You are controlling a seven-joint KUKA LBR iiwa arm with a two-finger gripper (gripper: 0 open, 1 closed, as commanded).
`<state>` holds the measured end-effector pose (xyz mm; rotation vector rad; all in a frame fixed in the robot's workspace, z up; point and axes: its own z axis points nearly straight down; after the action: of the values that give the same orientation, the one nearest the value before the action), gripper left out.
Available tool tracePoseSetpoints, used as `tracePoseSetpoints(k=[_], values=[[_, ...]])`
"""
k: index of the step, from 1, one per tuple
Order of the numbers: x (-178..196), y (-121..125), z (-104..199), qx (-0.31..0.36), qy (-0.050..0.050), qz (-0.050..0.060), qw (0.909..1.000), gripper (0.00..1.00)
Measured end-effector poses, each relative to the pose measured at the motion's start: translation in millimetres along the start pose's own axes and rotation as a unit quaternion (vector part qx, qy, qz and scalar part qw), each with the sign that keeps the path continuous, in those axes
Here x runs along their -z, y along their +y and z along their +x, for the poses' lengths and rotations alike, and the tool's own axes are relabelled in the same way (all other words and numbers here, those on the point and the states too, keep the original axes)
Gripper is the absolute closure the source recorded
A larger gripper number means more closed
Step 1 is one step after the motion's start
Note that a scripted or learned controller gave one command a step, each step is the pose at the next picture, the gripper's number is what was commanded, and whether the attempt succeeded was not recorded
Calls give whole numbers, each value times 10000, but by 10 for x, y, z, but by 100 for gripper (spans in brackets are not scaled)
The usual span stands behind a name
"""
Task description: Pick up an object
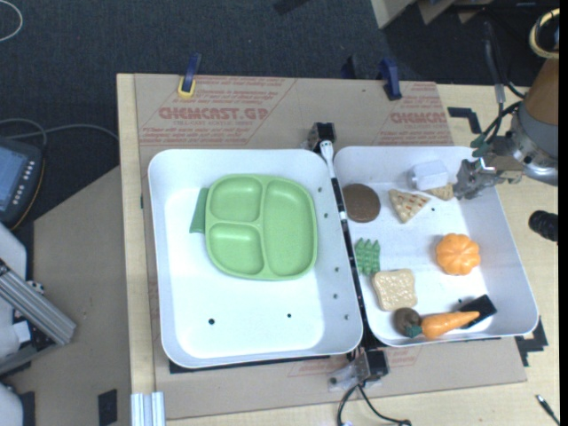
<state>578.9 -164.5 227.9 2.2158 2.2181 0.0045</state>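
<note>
**Claw Hangs Over the Toy Food Bin**

While the grey arm reaches in from three o'clock, its gripper (468, 182) hangs over the right bin (519, 278), near the bin's one o'clock corner. I cannot tell if the claw is apart or together. A small white block (429, 172) lies just beside it, at its nine o'clock. Near that sit a cracker wedge (408, 205) and a brown cookie (361, 202). Lower down are an orange pumpkin (457, 253), a toast slice (395, 288) and a carrot (441, 324). A green divided plate (261, 226) lies in the left bin (177, 291).
</note>
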Motion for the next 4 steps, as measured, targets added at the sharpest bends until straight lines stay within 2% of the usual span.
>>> tracePoseSetpoints(k=[1,2,3,4], values=[[-102,27,508,23,26,42,10000,100],[-63,224,1084,31,20,15,10000,100],[-131,133,1102,-1,15,45,10000,100],[70,155,1057,-2,8,11,10000,100]])
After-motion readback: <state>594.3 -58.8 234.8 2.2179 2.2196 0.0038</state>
